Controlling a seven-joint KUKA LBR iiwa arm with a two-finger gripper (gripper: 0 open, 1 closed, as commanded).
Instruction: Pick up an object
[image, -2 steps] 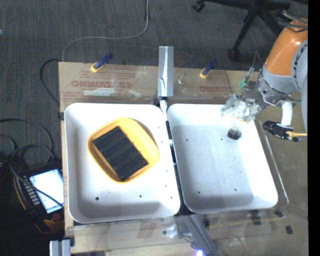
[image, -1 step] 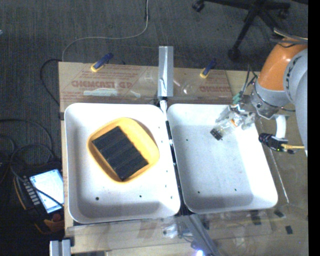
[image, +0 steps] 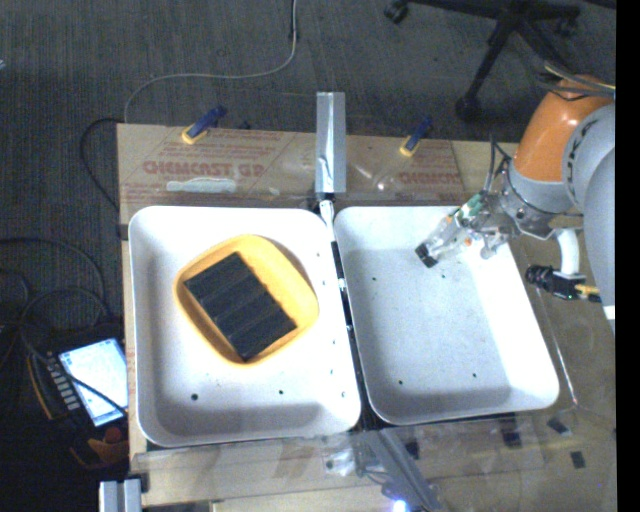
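A yellow dish (image: 247, 297) with a black ridged slab in it lies in the left white bin (image: 160, 400). My gripper (image: 432, 250) hangs over the upper part of the right white bin (image: 460, 340), its fingers pointing left and down. It is far to the right of the yellow dish, across the divide between the bins. I see nothing between its fingers.
A metal rail (image: 330, 140) stands upright at the back between the bins. Two blue-and-yellow clamps (image: 203, 123) sit on the cardboard behind them. A tablet (image: 92, 380) lies on the floor to the left, and a chair base (image: 500, 40) is at the back right.
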